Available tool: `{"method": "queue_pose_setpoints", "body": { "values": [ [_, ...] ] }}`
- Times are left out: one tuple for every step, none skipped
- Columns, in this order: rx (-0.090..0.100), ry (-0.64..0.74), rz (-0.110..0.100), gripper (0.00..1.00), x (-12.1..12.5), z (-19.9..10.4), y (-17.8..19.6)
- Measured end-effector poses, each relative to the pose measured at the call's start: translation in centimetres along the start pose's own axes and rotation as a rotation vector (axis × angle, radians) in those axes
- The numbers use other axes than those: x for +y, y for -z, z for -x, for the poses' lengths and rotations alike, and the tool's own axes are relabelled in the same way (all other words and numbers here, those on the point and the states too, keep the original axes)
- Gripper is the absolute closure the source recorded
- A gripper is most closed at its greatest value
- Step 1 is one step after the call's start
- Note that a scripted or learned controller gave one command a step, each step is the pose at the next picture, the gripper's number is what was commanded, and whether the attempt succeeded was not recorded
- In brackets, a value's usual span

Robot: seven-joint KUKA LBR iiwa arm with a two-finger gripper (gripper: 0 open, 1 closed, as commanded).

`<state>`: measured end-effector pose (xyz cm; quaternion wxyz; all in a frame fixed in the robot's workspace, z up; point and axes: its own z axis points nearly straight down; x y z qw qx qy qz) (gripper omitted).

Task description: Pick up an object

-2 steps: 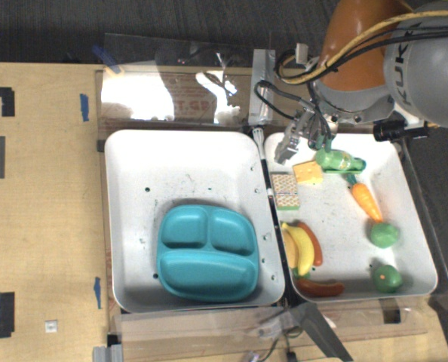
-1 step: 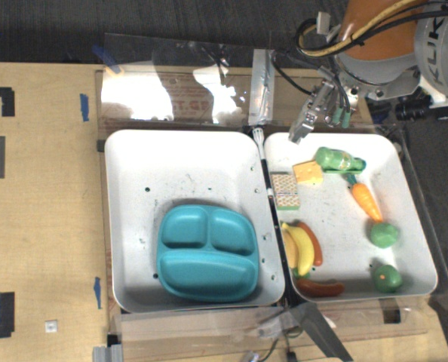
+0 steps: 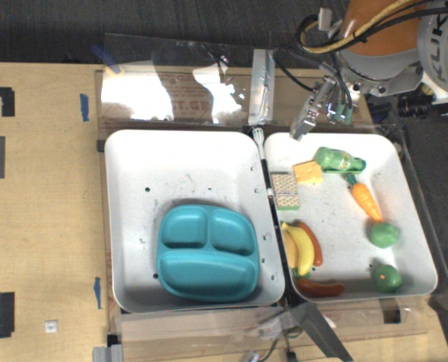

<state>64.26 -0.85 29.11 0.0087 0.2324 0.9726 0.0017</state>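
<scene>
At the lower middle of the frame a teal tray (image 3: 207, 253) lies in the left bin (image 3: 126, 202). In the right bin (image 3: 412, 202), a sausage (image 3: 320, 286) and banana (image 3: 299, 249) sit at its lower left, two green balls (image 3: 387, 277) (image 3: 384, 234) at lower right. Higher up lie a carrot (image 3: 366, 200), a patterned block (image 3: 284, 190), a yellow block (image 3: 308, 173) and a green bottle (image 3: 339, 160). The pincer (image 3: 305, 123) hangs above the bin's upper left corner, pinching nothing; I cannot tell its spread.
</scene>
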Motion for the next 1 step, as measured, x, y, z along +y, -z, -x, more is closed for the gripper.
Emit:
{"method": "queue_pose_setpoints", "body": {
  "values": [
    [-0.009,0.001,0.003,1.0,0.11,0.15,1.2]
  ]
}}
